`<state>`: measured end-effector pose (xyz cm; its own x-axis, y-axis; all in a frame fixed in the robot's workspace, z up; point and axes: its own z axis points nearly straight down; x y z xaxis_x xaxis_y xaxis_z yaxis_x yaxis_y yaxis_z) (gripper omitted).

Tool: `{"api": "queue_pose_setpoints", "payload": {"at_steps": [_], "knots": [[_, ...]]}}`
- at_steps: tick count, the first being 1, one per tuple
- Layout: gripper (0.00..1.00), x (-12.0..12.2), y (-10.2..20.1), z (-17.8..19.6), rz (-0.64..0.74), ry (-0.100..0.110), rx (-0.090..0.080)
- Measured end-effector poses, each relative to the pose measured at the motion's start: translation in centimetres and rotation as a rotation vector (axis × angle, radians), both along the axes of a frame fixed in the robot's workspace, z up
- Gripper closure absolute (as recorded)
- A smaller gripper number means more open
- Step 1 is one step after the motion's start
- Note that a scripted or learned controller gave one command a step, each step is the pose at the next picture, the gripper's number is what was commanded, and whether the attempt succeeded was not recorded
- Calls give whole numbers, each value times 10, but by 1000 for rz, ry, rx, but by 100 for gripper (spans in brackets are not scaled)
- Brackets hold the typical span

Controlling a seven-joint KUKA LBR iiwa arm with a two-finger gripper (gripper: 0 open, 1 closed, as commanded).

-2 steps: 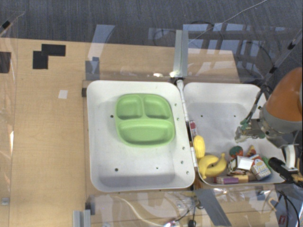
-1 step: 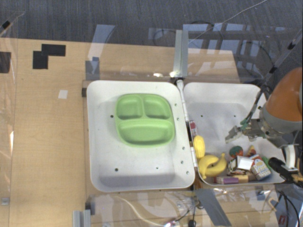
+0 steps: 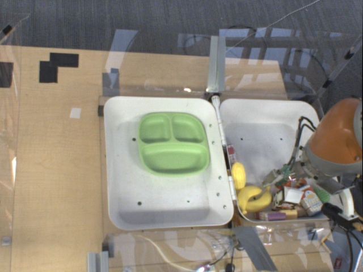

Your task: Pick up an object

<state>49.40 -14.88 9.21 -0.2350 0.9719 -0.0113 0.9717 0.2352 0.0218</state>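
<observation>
In the right bin [image 3: 255, 129] a pile of small objects lies along the front edge. It holds a yellow oval fruit [image 3: 239, 175], a yellow banana [image 3: 253, 199], a purple stick-shaped item [image 3: 276, 215], a white packet [image 3: 291, 196] and an orange-brown packet [image 3: 311, 201]. The arm's orange band [image 3: 339, 137] shows at the right edge. Below it my gripper [image 3: 282, 178] reaches down to the pile, just right of the banana and above the white packet. The wrist hides part of the pile.
The left bin [image 3: 122, 203] holds a green divided plate [image 3: 172, 142] at its middle. A metal divider [image 3: 222, 152] separates the two bins. The back half of the right bin shows bare white floor. Cables run behind the bins.
</observation>
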Motion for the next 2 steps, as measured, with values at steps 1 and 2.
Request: {"api": "queue_pose_setpoints", "payload": {"at_steps": [1,2], "knots": [[0,0,0,0,0,0,0],[100,3,4,12,4,-3,6]]}}
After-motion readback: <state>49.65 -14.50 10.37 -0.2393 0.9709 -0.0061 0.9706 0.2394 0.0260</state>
